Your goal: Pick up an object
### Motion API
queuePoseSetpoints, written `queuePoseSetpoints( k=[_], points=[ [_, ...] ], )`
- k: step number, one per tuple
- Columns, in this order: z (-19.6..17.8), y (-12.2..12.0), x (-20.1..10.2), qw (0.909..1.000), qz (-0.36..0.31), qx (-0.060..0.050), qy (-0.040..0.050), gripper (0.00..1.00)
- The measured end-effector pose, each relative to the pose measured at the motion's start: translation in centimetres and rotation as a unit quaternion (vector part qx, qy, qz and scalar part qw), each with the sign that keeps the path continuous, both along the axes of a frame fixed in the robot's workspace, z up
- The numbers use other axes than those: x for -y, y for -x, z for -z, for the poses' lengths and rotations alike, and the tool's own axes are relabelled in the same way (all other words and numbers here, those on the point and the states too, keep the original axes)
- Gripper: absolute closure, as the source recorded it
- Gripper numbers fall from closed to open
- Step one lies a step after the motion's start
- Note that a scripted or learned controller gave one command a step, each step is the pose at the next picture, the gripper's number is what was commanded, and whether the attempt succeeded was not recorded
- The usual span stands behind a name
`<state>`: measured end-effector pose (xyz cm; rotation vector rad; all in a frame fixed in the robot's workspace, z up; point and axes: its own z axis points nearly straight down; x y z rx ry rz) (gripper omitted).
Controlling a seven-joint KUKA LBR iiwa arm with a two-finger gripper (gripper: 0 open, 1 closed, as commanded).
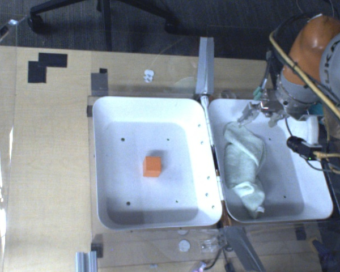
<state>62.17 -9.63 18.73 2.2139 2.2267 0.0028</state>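
Camera view shows the end effector [262, 113] poised over the far edge of the right bin [314, 208], fingers spread and gripping nothing, likely lined up for the crumpled grey cloth [243, 169] just below; an orange cube [152, 166] sits mid left bin [110, 123]

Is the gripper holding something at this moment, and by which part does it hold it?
Nothing is held. The gripper is open above the upper end of the pale cloth in the right bin, with nothing between its fingers.
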Motion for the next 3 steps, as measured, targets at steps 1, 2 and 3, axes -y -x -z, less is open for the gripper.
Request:
queuePoseSetpoints(
  k=[1,2,3],
  points=[
    [3.2,1.8,0.2,0.9990,0.044,0.000,-0.0007,0.00],
    [-3.6,6.9,2.7,1.0000,0.006,0.001,0.0002,0.00],
    [8.6,1.5,-1.3,0.9982,-0.060,-0.001,-0.0001,0.00]
  ],
)
